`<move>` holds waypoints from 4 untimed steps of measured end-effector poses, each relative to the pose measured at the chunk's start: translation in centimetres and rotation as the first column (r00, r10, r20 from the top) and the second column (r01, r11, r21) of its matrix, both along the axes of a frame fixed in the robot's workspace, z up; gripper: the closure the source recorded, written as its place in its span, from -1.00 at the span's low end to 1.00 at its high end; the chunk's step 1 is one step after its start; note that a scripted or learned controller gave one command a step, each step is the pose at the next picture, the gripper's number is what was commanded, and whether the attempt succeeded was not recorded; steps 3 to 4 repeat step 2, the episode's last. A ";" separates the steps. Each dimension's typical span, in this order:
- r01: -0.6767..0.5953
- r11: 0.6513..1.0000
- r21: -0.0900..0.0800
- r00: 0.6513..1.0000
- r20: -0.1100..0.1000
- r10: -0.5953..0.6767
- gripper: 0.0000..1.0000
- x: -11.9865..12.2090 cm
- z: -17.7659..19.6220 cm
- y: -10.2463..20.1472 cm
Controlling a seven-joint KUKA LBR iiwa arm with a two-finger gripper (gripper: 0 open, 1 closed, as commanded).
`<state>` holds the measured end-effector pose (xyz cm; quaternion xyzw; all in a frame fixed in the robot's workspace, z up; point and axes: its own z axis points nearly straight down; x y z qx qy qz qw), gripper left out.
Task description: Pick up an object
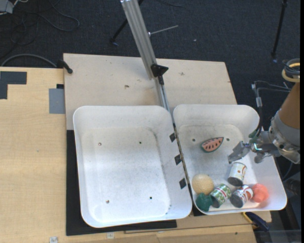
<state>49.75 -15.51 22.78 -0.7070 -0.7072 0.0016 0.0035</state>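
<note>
My gripper (248, 155) hangs over the right side of the right bin (213, 108), fingers spread open with nothing between them. Just below it a small white-and-green can (237, 174) stands on the bin floor, close to the left finger (236, 154) but apart from it. A watermelon slice (212, 145) lies to the gripper's left. Along the bin's near edge sit a tan ball (203, 184), a dark green lump (204, 202), a green can (221, 194), a red-and-white can (241, 195) and a pink-orange piece (261, 193).
The left bin (121, 161) adjoins the right one, black clips (176, 158) joining their shared wall. A slanted aluminium bar (142, 34) rises behind the bins. The objects crowd the right bin's near corner; its far half holds little.
</note>
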 end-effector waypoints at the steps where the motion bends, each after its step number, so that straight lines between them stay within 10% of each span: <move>1: 0.003 1.000 -0.001 1.000 0.005 -0.003 -1.00 0.1 0.2 -0.1; 4: 0.000 1.000 0.000 1.000 0.000 0.000 -1.00 -0.6 -4.4 0.3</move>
